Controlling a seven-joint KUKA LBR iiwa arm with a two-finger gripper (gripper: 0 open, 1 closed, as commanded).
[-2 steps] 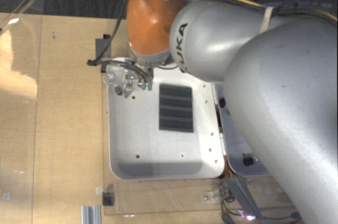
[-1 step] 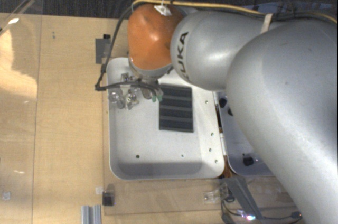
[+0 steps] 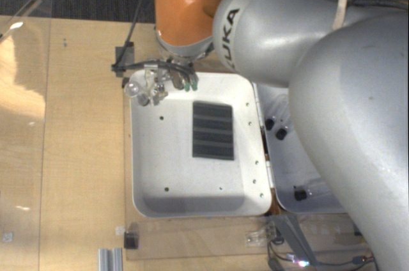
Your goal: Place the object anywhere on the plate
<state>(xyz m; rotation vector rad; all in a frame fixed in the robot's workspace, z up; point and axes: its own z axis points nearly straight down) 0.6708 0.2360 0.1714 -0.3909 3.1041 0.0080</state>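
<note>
A dark grey ribbed rectangular slab [image 3: 213,130] lies flat in the left white bin [image 3: 192,199], a little right of its middle. My gripper [image 3: 153,83] hangs over the bin's far left corner, below the orange wrist band [image 3: 185,1]. It is up and to the left of the slab, well apart from it. Pale, shiny parts and two green tips cluster at the gripper's end. I cannot make out any object held there. The arm's grey body hides most of the right side of the view.
The right white bin [image 3: 287,161] is mostly hidden by the arm; two small dark items [image 3: 281,132] [image 3: 299,193] show in its visible strip. Wooden bench top [image 3: 64,135] lies left of the bins. A small dark block [image 3: 131,239] sits near the front edge.
</note>
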